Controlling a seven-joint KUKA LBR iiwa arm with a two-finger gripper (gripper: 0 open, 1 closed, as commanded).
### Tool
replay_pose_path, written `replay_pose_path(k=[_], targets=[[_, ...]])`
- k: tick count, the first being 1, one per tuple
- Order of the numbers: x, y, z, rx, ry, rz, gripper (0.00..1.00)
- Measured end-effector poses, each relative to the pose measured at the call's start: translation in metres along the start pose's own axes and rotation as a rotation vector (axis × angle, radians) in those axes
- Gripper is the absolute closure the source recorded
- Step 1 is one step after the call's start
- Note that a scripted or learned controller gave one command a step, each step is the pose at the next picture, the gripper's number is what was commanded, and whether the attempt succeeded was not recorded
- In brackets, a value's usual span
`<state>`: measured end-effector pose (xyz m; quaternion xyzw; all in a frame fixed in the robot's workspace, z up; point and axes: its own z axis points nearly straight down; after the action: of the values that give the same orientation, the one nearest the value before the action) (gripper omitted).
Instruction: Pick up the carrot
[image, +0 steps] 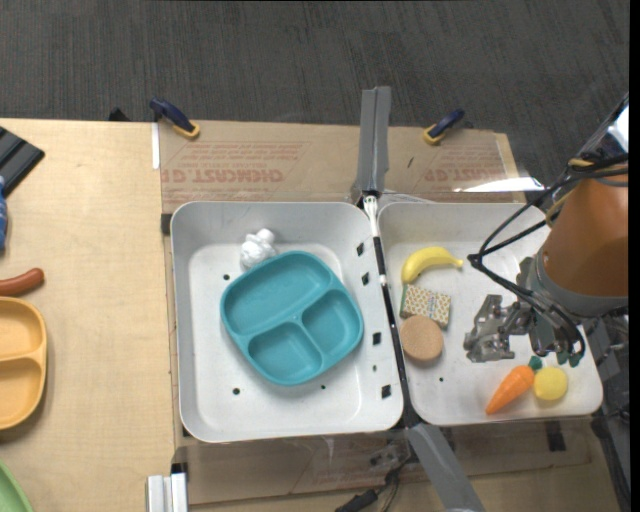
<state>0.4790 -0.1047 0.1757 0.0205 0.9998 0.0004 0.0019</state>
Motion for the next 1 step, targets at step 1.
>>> replay_pose_path(k=[1], targets=[[-0.0042, -0.0913, -0.0639, 0.001, -0.001, 0.081, 1.00]])
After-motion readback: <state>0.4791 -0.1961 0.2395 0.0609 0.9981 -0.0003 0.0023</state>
